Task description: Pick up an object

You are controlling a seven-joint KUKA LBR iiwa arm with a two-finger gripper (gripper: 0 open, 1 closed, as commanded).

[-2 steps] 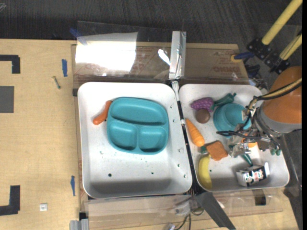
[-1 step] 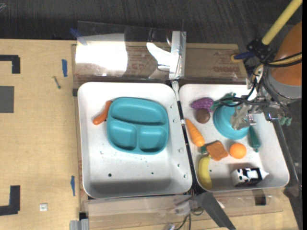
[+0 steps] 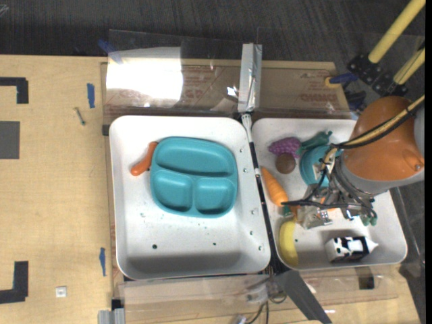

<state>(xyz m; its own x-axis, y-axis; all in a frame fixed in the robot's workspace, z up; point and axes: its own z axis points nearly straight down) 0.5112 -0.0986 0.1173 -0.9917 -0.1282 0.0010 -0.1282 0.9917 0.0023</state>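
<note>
My gripper (image 3: 317, 211) hangs low over the middle of the right bin (image 3: 388, 248), below the orange band of the arm (image 3: 385, 140). Wires and the wrist block the view of its tips. Around it lie an orange carrot (image 3: 274, 186), a yellow banana (image 3: 288, 241), a purple grape bunch (image 3: 287, 144), a brown ball (image 3: 286, 163), a teal cup-like object (image 3: 312, 162) and a black-and-white toy (image 3: 347, 246). The gripper sits just right of the carrot and banana.
The left bin (image 3: 128, 201) holds a teal divided plate (image 3: 194, 175) with an orange item (image 3: 142, 162) at its left edge. A clear divider wall (image 3: 248, 79) stands behind the bins. Wooden bench surface extends to the left.
</note>
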